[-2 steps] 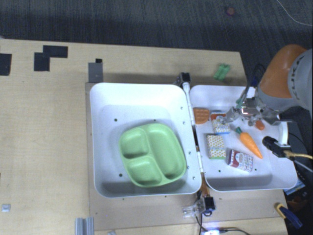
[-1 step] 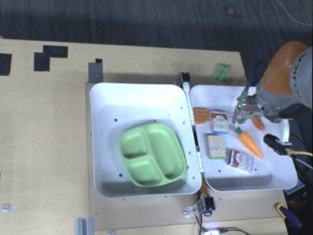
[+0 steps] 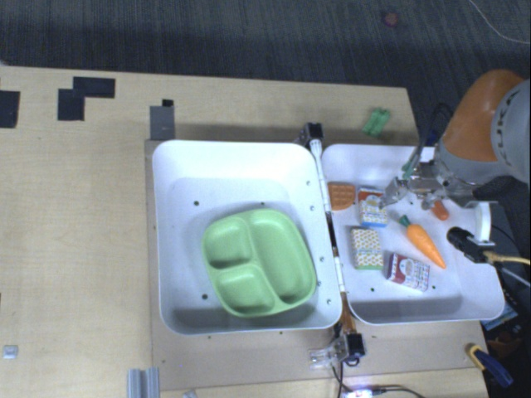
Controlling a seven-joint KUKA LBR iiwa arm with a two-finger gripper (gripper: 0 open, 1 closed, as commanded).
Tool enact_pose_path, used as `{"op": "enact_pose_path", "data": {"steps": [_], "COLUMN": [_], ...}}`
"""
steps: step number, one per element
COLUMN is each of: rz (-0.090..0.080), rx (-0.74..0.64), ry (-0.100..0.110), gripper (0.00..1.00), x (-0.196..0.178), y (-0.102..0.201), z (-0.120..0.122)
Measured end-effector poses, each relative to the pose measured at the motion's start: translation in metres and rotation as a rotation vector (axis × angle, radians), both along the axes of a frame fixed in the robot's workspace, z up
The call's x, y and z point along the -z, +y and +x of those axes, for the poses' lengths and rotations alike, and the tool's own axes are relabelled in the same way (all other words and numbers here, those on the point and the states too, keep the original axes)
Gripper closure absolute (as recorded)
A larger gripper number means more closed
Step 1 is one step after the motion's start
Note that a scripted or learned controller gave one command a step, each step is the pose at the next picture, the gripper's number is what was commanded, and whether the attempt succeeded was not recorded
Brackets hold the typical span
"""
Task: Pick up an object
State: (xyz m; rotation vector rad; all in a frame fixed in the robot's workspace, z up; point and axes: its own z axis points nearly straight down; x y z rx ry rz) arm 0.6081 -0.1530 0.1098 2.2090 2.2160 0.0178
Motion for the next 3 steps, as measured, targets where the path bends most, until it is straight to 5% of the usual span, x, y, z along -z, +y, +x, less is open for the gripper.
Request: {"op": "enact_pose_path", "data": {"steps": [1, 2, 3], "rz": [-0.002, 0.001, 0.001], "rx": [0.0, -0.001, -0.001], "ry": [0.0, -0.007, -0.006], "gripper": [0.0, 1.0, 0.0], "x": [0.02, 0.007, 0.007], "y": [0.046, 0.048, 0.048], "z": [-0.022, -0.02, -0.02]}}
